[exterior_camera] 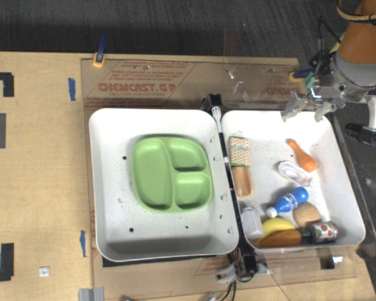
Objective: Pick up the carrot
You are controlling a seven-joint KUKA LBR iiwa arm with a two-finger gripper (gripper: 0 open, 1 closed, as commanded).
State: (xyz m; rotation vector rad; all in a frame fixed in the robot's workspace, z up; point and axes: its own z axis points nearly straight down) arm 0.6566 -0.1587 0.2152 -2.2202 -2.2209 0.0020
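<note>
Orange carrot (302, 155) lies in the right bin (344, 187); the gripper (308, 106), fingers spread wide and holding nothing, should descend straddling it.

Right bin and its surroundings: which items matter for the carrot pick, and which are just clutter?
Job:
small orange carrot
two-finger gripper

Lying about:
green divided plate
blue plastic bottle
yellow banana
small printed can
tan wafer-topped bar

divided plate (172, 173) in left bin (106, 168) | carrot (302, 155) in right bin (348, 187), far side | bottle (289, 202) nearer, can (324, 232) at near corner | gripper (308, 107) over far rim
</note>
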